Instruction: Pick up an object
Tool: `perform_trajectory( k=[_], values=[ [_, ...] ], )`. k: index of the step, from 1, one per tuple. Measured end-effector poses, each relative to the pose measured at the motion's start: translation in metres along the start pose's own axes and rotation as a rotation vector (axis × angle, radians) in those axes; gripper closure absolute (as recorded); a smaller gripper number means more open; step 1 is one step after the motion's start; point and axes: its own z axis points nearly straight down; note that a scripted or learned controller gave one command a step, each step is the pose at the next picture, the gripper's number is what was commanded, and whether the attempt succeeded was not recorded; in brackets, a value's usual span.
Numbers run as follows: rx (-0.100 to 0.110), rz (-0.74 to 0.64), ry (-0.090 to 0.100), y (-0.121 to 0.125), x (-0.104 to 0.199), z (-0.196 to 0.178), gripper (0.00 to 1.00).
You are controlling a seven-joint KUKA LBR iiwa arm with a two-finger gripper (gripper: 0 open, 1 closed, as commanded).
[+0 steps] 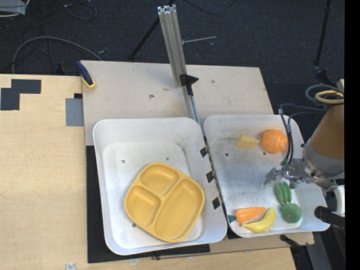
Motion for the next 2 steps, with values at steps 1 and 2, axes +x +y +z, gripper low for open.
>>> perform_trajectory(
  k=[1,2],
  values=[
    [-0.010,0.000,-0.001,0.003,-0.001,0.023,0.00],
    [-0.016,0.001,0.004,0.005,0.001,0.012,1.00]
  ],
)
